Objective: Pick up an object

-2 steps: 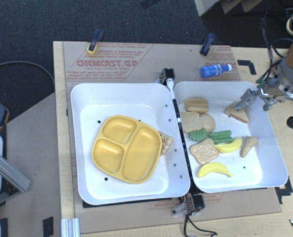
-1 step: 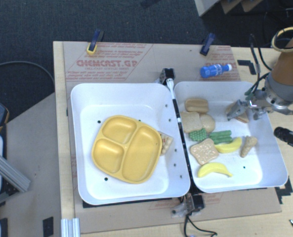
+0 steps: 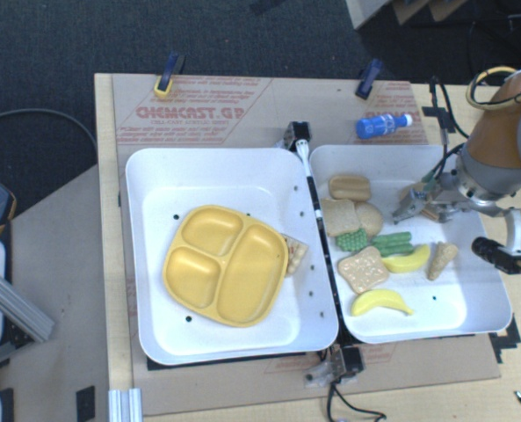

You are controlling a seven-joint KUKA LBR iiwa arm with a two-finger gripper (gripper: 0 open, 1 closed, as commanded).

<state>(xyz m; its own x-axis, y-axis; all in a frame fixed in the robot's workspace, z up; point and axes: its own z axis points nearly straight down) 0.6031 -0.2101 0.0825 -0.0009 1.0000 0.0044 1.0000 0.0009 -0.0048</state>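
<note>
The right bin [image 3: 480, 319] holds several toy foods: a brown bread roll [image 3: 349, 187], two round tan biscuits [image 3: 339, 216], a green bean pod [image 3: 392, 243], a square cracker [image 3: 363, 269], a yellow banana [image 3: 380, 302], a second yellow piece [image 3: 407, 262] and a tan stick [image 3: 440, 260]. My gripper [image 3: 418, 203] hangs low over the bin's upper right part, just right of the roll and biscuits and above the green pod. I see nothing held in it.
The left bin [image 3: 146, 178] holds a yellow divided plate [image 3: 225, 264] with a small cracker [image 3: 295, 253] at its right edge. A blue bottle [image 3: 383, 126] lies on the bench behind the right bin. Clamps [image 3: 165, 76] sit at the board's back edge.
</note>
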